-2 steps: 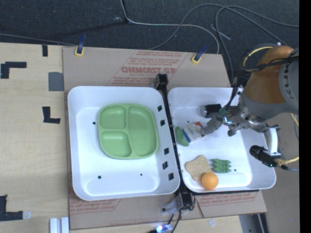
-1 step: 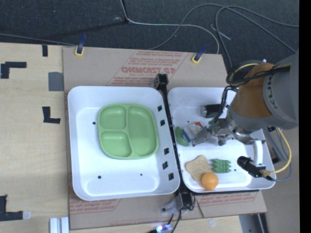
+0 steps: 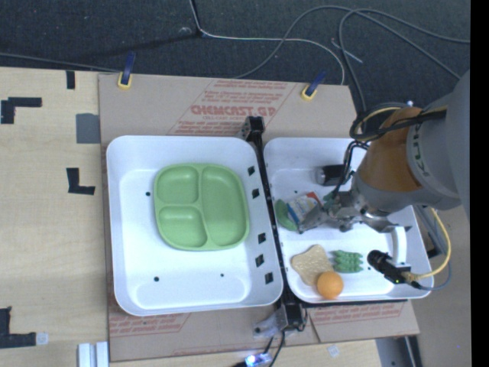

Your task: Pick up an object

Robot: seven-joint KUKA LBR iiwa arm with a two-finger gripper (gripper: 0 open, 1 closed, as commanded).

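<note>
Two white bins are set side by side on the bench; the left bin (image 3: 126, 228) holds a green divided plate (image 3: 202, 206), lying flat near its middle; the arm (image 3: 409, 159) is reached into the right bin (image 3: 294, 153), and the gripper (image 3: 317, 216) is lowered beside a green item (image 3: 288, 215) by the divider; whether the jaws are apart or together cannot be told; a piece of toast (image 3: 309, 262), a green toy (image 3: 348, 261) and an orange (image 3: 329, 284) lie near the front wall.
</note>
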